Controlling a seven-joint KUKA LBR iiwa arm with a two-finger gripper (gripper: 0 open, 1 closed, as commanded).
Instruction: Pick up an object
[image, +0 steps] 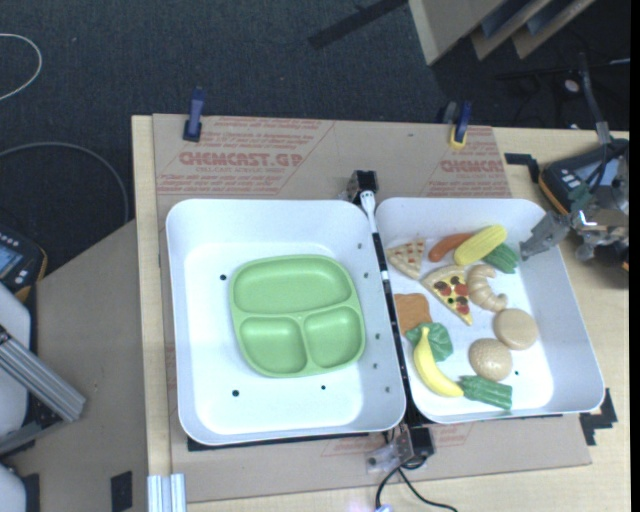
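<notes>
Hovering at the right bin's (560, 300) far edge, the pincer (545, 238) holds nothing; whether it is wide or narrow I cannot tell. Toy food lies crowded there, the corn (480, 243) nearest, likely the easiest reach.

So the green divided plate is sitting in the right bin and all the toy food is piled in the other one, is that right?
Not quite. The camera view shows the green divided plate in the left bin, not the right. The toy food, including the banana, the pizza slice and the corn cob, is in the other one, the right bin.
</notes>
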